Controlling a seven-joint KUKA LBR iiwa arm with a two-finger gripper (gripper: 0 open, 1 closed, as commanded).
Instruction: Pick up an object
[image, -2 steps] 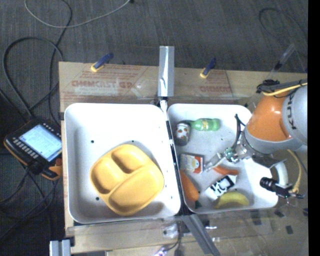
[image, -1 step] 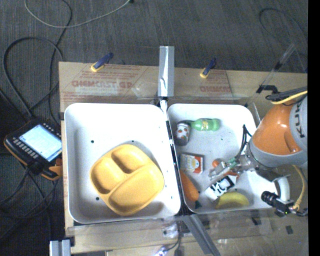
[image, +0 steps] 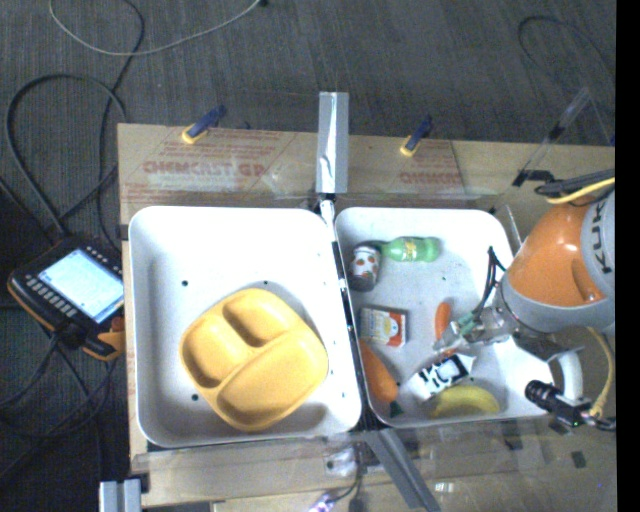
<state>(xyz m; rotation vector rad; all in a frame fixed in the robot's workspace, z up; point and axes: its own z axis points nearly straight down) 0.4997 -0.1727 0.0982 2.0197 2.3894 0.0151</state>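
Looks like a robotics lab or test cell, not anybody's home. The two white bins (image: 160, 250) sit on a plywood bench (image: 240, 165) that's held down with yellow and blue clamps (image: 203, 123), and there's a metal strut (image: 332, 140) bolted between them. Loose cables (image: 60, 90) snake over dark carpet-like flooring, and a teach pendant (image: 72, 290) with a lit screen lies off to the left. The grey and orange industrial arm (image: 560, 270) pretty much settles it.
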